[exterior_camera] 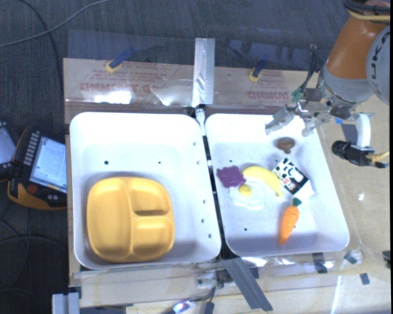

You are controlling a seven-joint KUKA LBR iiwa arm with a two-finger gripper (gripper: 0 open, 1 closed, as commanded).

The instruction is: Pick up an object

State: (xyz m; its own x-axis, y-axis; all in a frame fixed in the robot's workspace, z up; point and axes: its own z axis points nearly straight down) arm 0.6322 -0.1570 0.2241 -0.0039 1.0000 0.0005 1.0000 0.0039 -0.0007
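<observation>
yellow tray (130, 218) fills left bin (92, 133).

I count two white bins (85, 126), one yellow tray (130, 216), one banana (263, 177), one carrot (288, 221), one fried egg (249, 196), one purple piece (230, 175).

Left bin (134, 126): we see a shallow white bin holding a yellow divided tray (130, 217) in its near-left part
Right bin (327, 195): we see it touching the left bin along the middle seam
Bench board (150, 77): we make out a brown panel behind both bins, under a clear sheet with faint red print
Tape strip (204, 70): we see a silvery strip running back from the seam between the bins
Clips (118, 60): we count two blue-and-yellow ones on the board, one behind each bin
Teach pendant (40, 169): we find it on the dark carpet (26, 57), left of the bench, its screen lit
Cables (33, 12): we see thin dark ones trailing over the carpet
</observation>
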